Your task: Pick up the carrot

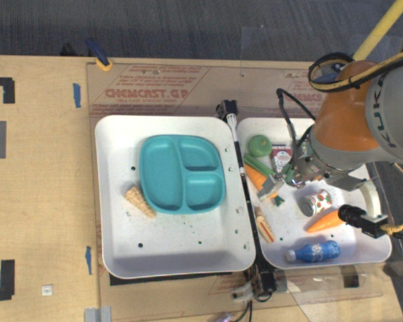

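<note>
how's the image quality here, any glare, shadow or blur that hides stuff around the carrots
Camera view: lighting is even and soft, with mild sheen on the white right bin and no harsh glare; the arm throws a faint shadow over the bin's upper part; the pincer is small and a bit soft, sitting by the left carrot, so its fingers are hard to read; the carrot at lower right is sharp.

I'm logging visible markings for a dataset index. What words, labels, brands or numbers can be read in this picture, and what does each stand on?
"CHEMCAST GP": red print on the brown board behind the bins, blurred, so the reading is unsure.
"KU": dark letters on the arm's grey housing, cut off by the picture's edge.
Blue bottle: label too blurred to read.
Small can: print too small to read.
Red-and-white packet: print unreadable.
</note>
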Motion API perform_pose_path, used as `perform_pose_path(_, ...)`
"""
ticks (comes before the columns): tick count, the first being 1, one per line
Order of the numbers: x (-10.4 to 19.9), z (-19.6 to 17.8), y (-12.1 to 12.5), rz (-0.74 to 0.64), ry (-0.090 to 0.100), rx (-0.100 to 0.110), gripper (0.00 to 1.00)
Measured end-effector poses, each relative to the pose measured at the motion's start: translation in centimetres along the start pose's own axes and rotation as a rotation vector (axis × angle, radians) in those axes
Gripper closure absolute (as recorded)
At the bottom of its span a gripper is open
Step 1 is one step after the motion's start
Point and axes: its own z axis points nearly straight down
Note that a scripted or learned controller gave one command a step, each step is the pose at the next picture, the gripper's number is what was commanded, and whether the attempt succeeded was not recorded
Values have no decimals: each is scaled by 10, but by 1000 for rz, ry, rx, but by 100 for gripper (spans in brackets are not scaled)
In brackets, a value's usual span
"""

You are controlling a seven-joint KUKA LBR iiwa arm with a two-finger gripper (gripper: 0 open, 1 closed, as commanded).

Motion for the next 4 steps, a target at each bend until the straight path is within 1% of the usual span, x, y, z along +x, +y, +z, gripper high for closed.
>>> perform_pose_path(1, 0, 1, -1, 2, 0, 3, 0)
perform_pose_path(2, -21, 1, 28, 444, -1, 5, 0)
perform_pose_path(3, -58, 88, -11, 837, -1, 1, 0)
perform_pose_path(4, -57, 80, -11, 835, -1, 8, 100)
